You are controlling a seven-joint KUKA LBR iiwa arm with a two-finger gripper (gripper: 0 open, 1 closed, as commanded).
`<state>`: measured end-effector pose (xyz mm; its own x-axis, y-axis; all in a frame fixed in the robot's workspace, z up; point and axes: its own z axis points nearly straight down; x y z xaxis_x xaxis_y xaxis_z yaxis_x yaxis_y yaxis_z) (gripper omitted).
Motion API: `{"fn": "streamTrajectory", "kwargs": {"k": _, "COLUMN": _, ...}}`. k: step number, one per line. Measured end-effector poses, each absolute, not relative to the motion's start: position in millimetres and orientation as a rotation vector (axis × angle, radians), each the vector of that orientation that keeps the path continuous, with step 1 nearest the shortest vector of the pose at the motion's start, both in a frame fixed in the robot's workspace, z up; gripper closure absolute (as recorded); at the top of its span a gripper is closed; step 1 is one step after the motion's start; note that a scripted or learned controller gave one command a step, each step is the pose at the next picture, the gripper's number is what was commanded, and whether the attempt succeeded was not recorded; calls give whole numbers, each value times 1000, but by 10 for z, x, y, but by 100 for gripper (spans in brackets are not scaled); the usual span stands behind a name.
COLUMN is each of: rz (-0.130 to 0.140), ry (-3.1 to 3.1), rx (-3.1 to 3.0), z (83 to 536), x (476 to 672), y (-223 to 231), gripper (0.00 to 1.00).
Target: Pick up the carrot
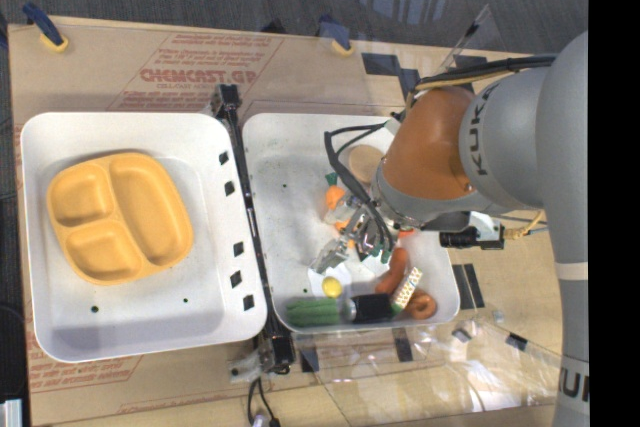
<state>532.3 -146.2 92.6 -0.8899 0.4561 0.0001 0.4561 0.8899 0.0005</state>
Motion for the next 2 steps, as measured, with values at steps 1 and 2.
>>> {"fn": "streamTrajectory", "kwargs": {"k": 1, "rz": 2, "ry": 3055, "rx": 723, "z": 1033, "x": 5341, "y": -1448, "gripper": 100}}
{"fn": "streamTrajectory", "kwargs": {"k": 2, "rz": 4, "ry": 3030, "rx": 790, "z": 1744, "x": 5336, "y": -1009, "gripper": 100}}
